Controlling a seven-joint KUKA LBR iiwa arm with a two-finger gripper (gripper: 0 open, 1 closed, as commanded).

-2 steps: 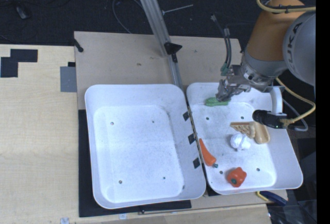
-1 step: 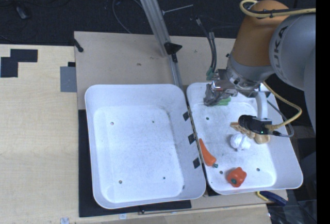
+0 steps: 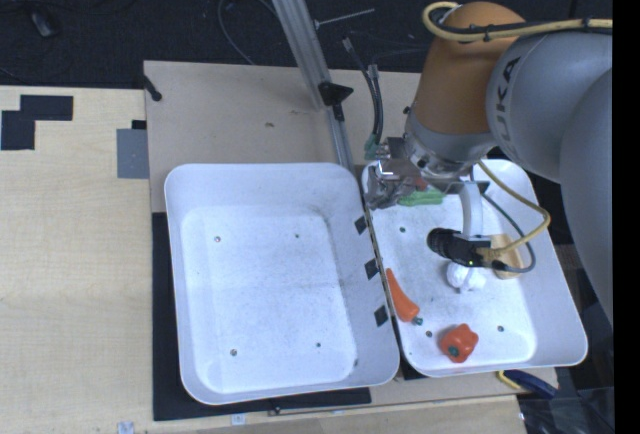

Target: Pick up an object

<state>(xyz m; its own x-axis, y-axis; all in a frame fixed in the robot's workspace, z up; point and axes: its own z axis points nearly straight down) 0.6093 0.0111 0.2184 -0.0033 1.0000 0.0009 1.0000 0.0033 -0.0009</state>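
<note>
Grey arm [image 3: 560, 112] with orange band [image 3: 455, 82], dark lettering [image 3: 506, 107].

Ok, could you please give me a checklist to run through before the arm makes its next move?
1. Things to pick in the right bin: ok, a carrot and a red vegetable lie there.
2. Carrot and red vegetable apart: ok, a gap shows between them.
3. Gripper above a target: not ok, it is at the bin's far corner, away from both.
4. Carrot free of the bin wall: not ok, it lies close beside the inner wall.
5. Gripper holding something: cannot tell.
</note>
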